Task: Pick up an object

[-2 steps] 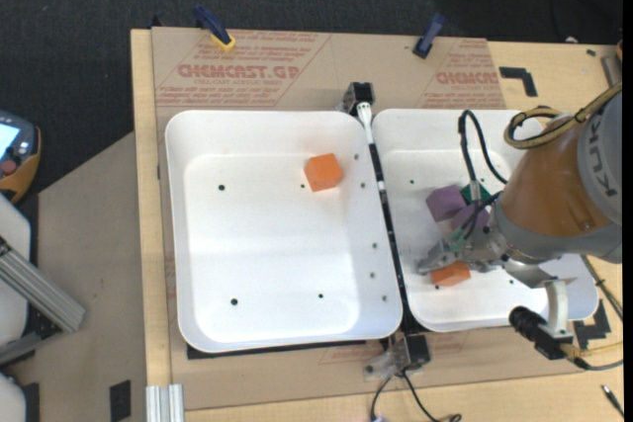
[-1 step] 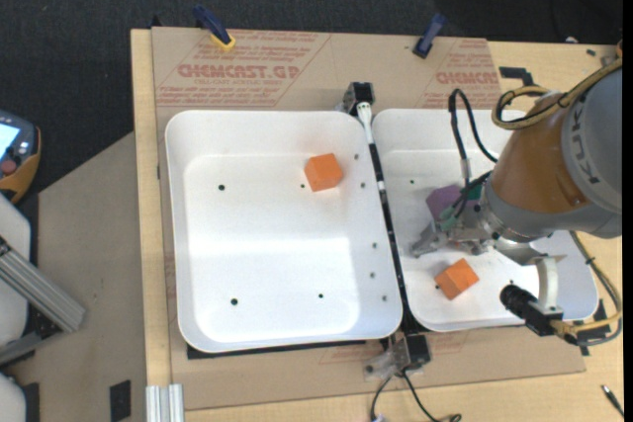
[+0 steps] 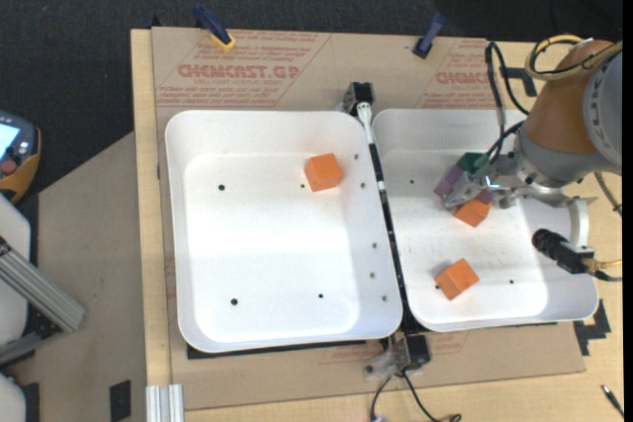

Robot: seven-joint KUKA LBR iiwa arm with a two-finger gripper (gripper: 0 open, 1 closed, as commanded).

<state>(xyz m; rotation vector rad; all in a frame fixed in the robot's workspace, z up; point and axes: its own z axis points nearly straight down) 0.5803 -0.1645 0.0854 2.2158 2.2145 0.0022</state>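
My gripper (image 3: 487, 187) is low in the right bin (image 3: 425, 138), near its far right side, with the grey and orange arm (image 3: 569, 119) behind it. An orange block (image 3: 474, 212) lies just under and in front of the gripper, touching or very close to it. A purple piece (image 3: 451, 181) sits right at the gripper's left, and a small green piece (image 3: 473, 161) shows just behind. Another orange cube (image 3: 457, 278) rests nearer the front of the same bin. A third orange cube (image 3: 323, 171) lies in the left bin (image 3: 198, 242).
The two bins meet along a dark divider (image 3: 384, 222). They stand on a cardboard sheet (image 3: 257, 64) held by blue clamps (image 3: 214, 28). A black cable fitting (image 3: 559, 250) hangs off the arm over the right bin's edge.
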